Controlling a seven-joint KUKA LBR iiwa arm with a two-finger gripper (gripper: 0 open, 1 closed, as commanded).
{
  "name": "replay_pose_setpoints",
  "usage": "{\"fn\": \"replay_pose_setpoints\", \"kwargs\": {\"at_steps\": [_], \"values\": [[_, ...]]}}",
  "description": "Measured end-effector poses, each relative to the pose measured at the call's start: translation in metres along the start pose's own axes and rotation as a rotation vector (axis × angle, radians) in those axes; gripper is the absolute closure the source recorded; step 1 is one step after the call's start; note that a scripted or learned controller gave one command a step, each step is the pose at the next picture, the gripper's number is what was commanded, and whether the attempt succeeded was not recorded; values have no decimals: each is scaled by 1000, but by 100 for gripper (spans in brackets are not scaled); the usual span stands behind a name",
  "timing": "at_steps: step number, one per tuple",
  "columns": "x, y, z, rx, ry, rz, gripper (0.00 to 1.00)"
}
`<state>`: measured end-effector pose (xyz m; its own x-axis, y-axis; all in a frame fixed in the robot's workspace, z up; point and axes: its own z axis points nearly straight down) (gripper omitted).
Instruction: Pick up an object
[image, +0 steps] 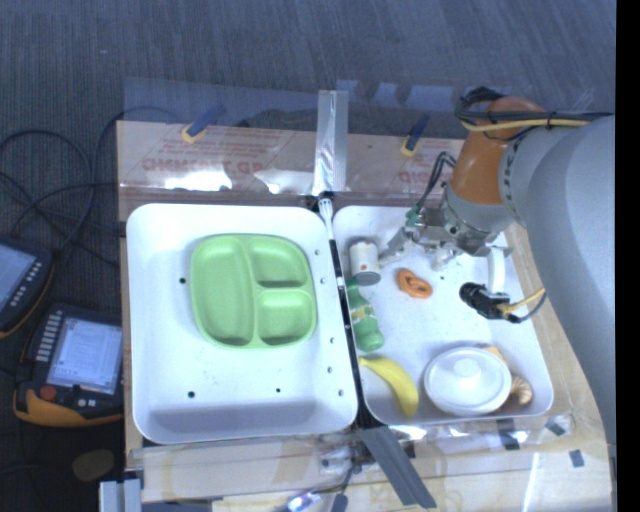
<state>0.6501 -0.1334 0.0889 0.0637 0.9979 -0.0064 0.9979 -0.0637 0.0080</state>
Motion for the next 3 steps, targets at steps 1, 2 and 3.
{"fn": "replay_pose_setpoints", "kwargs": {"at_steps": [1,2,3], "values": [[-6,-12,0,-2,7,85,0],[-32,23,1,2,1,-32,0],[-31,10,1,0,5,140,0]]}}
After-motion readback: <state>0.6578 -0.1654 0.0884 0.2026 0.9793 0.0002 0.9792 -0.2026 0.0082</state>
